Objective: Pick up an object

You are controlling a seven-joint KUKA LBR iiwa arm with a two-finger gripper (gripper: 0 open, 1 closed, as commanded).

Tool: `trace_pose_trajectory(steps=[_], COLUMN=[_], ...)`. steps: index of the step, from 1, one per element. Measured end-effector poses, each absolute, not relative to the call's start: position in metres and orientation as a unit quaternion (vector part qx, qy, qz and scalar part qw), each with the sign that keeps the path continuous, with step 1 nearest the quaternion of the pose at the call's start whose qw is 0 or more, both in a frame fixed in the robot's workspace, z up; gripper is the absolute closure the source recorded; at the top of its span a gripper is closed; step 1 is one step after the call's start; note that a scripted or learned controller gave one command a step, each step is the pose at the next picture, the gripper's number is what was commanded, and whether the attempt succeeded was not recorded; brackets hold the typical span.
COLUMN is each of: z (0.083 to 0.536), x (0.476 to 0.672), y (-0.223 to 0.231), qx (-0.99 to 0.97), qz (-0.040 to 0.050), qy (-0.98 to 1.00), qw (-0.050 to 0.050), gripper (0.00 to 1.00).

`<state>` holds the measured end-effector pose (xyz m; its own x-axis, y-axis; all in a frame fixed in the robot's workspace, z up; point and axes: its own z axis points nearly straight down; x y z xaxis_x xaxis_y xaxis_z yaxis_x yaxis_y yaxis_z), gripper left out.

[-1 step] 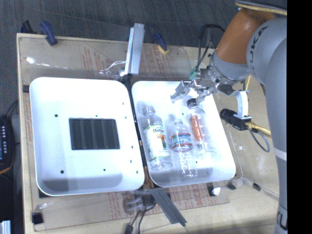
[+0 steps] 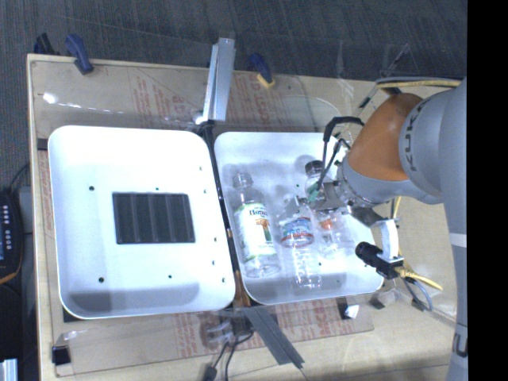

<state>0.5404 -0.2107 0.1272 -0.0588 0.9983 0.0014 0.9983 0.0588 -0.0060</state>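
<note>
step: approach, nothing seen held | gripper [image 2: 327,190] lowered into right bin [image 2: 262,145], right of green-label bottle [image 2: 255,232] | finger state cannot be told | next: descent onto clear bottle [image 2: 300,244] judged needed

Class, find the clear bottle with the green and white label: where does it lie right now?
In the camera view, the labelled bottle lies in the right bin, along its left wall, cap pointing to the far side, just left of a second clear bottle.

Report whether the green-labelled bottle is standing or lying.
Lying: the green-labelled bottle lies lengthwise on the right bin's floor, cap toward the far wall.
</note>
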Motion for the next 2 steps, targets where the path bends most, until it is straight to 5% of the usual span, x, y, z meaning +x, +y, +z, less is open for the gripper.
trace_pose_trajectory(steps=[1,2], z=[0.091,0.106], x=[0.572,0.537], y=[-0.206,-0.209], qx=[-0.669,-0.618], qz=[-0.0007,0.0005], qy=[-0.744,-0.786], qw=[0.004,0.002], gripper=[0.0,0.0])
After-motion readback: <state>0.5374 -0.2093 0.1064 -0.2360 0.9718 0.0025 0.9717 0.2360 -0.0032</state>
